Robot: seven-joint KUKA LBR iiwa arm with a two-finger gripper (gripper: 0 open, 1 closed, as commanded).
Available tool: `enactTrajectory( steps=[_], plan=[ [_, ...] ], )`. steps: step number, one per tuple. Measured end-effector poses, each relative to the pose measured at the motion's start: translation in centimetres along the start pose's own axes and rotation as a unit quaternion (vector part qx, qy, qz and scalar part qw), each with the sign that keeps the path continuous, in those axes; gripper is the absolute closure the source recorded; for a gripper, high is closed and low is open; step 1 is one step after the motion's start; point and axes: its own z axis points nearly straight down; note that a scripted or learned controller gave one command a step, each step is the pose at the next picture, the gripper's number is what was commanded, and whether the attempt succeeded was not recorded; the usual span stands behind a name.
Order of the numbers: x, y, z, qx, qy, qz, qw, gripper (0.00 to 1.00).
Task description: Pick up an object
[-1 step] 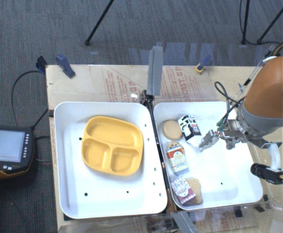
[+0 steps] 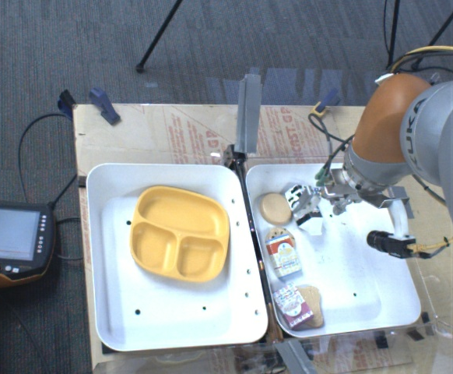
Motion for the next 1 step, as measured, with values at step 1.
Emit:
enactTrajectory(
  steps=[1],
  plan=[
    [-1.17, 0.44, -10.78, -0.009, -0.002, -0.002, 1.0000, 0.00]
  ],
)
